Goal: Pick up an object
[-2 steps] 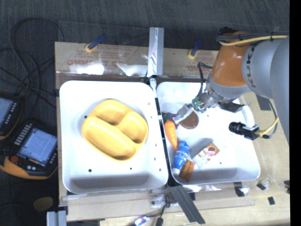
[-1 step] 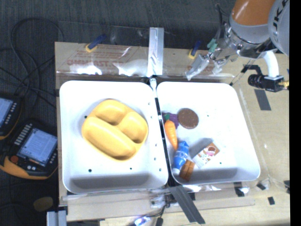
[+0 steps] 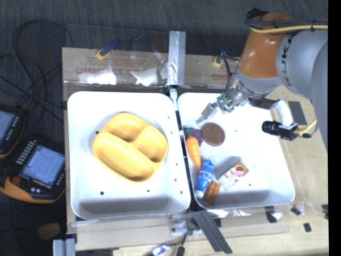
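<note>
The gripper (image 3: 213, 110) is seen above the back of the right bin (image 3: 277, 164), its fingers spread apart with nothing between them. One finger points toward the bin's divider side; the other is harder to make out against the wrist hardware.

Candidate objects are noted in the right bin. A brown disc (image 3: 213, 134) lies flat just below the gripper. A toy carrot (image 3: 194, 152) rests against the left wall, with a purple piece (image 3: 193, 134) at its top end. A blue-and-white bottle (image 3: 204, 176) lies touching a small brown item (image 3: 212, 192) at the front edge. A small carton (image 3: 234, 175) lies tilted beside them. A large yellow bread-shaped object (image 3: 130, 145) fills the middle of the left bin (image 3: 80, 196).

Risks judged from here:
- The disc is thin and flat; fingers may close above it or skid off its rim.
- The carrot is pressed to the wall; one finger is likely to be blocked by the bin side.
- Bottle, brown item and carton are crowded; a descent there may nudge neighbours and shift the target.
- The bottle is round and may roll out of the pinch.
</note>
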Action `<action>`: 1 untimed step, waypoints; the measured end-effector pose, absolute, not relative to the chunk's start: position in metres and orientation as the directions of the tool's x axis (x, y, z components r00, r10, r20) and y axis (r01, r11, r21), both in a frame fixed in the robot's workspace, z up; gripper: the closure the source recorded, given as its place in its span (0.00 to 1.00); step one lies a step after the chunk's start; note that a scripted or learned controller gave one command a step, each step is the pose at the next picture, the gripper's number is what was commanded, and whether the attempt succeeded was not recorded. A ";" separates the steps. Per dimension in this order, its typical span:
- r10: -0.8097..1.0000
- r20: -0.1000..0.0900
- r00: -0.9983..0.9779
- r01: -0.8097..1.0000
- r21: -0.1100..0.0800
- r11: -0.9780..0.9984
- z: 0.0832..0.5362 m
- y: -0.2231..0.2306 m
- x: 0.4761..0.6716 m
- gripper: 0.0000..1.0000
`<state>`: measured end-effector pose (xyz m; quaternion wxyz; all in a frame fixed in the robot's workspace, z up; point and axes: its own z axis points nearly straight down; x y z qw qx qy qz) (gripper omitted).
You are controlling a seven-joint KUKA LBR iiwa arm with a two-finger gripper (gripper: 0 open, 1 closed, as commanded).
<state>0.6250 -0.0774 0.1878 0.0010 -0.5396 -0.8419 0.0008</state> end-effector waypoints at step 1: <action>0.893 -0.009 -0.449 0.893 0.011 0.449 0.091 -0.114 0.617 0.00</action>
